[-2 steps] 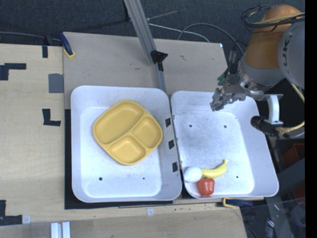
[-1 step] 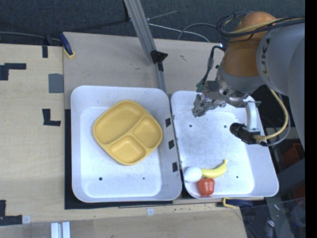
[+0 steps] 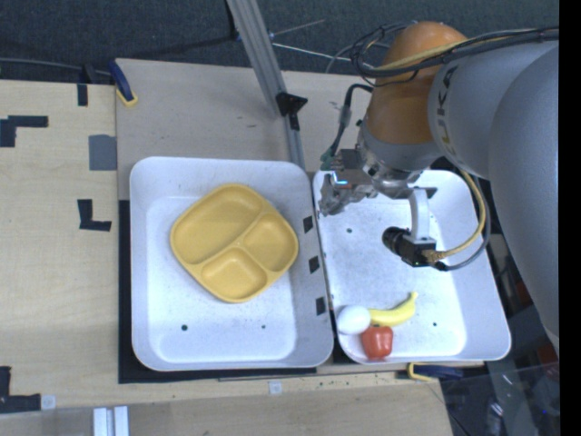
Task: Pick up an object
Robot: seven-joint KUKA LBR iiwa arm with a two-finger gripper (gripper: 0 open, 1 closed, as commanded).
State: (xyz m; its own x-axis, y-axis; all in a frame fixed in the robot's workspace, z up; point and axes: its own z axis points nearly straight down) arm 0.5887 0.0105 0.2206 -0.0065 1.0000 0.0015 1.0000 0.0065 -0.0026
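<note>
My gripper (image 3: 338, 192) hangs over the far left corner of the right bin (image 3: 454, 334), under the orange band of the arm. Nothing shows between its fingers. Three small objects lie together at the near left of that bin: a white egg-shaped ball (image 3: 353, 319), a yellow banana (image 3: 396, 311) and a red pepper-like piece (image 3: 378, 341). They lie well below the gripper in the view, apart from it. A yellow divided plate (image 3: 233, 241) rests tilted in the left bin (image 3: 154, 334).
A grey metal pole (image 3: 263, 57) slants from the top down to the ridge between the bins. A black cable fitting (image 3: 406, 245) hangs off the arm over the right bin's middle. The wooden bench (image 3: 54, 280) stretches to the left.
</note>
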